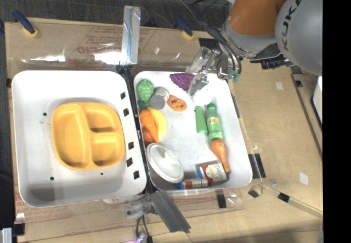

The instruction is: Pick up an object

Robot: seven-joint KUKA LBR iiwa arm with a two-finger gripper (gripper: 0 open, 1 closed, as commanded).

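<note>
Wooden desk (279,143) under a dark carpet-looking background, with two shallow white bins side by side and some clear plastic sheeting taped along the back.

The gripper (198,84) is at the far edge of the right bin (237,126), hanging off the grey arm (299,22) with that big orange band. Can't honestly tell how the gripper is set or whether it's got anything, it's just a shiny blur from this angle. It sits right over or beside a purple bunch of grapes (181,78), near enough that I can't say if they touch.

Working outward from there: an orange slice-looking toy (176,103) just below the grapes, then a small grey can (158,99) and a green lettuce-ish thing (145,90) toward the bin's left wall. Below those, a yellow banana (158,123) touching an orange piece (147,125).

On the right side of the bin there's a green bottle (213,121), long axis running roughly front to back, cap end pointing to the far side. A thin green stick (199,119) lies parallel just beside it. A carrot (220,153) continues the line below the bottle, tip toward the near edge. Near front: white lidded bowl (164,164), a small labelled carton (212,171) and a marker (192,184).

The left bin (33,181) holds a yellow divided tray (88,135).
</note>
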